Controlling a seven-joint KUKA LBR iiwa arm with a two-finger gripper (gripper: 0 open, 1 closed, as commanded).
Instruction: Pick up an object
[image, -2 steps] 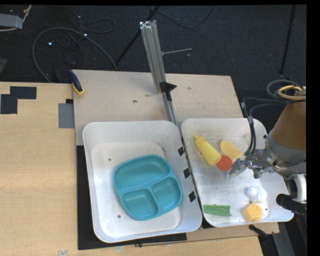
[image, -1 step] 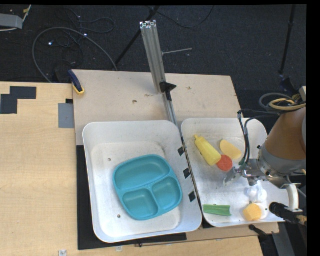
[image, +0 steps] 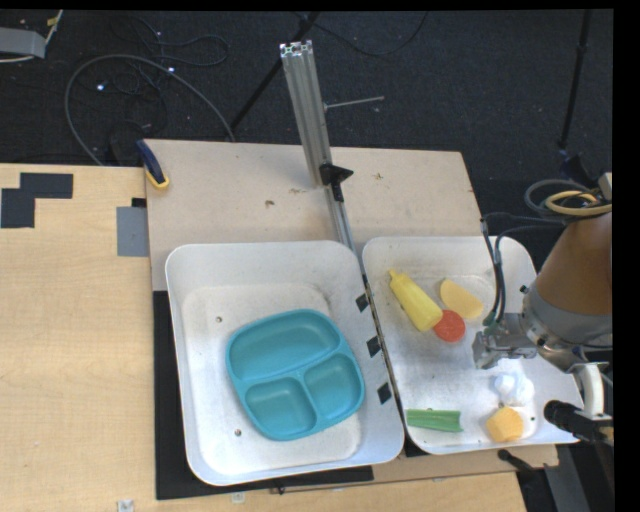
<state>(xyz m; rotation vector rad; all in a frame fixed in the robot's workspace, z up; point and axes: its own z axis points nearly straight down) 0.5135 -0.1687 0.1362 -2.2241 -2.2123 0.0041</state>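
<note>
The right bin (image: 420, 380) holds several small items. A yellow bottle-shaped toy (image: 415, 300) lies near its far left, with a red ball (image: 450, 326) and a pale yellow piece (image: 462, 297) beside it. A green strip (image: 433, 420) and an orange-yellow lump (image: 507, 424) sit near the front edge. A small white object (image: 512, 385) lies between them and the arm. My gripper (image: 497, 348) hangs low over the right side of this bin, just right of the red ball and above the white object. The wrist hides its tips.
A teal divided plate (image: 295, 373) rests in the left bin (image: 200, 300). An upright metal post (image: 310, 110) stands behind the bins. The arm's orange band (image: 582, 265) and cables crowd the right bin's right edge.
</note>
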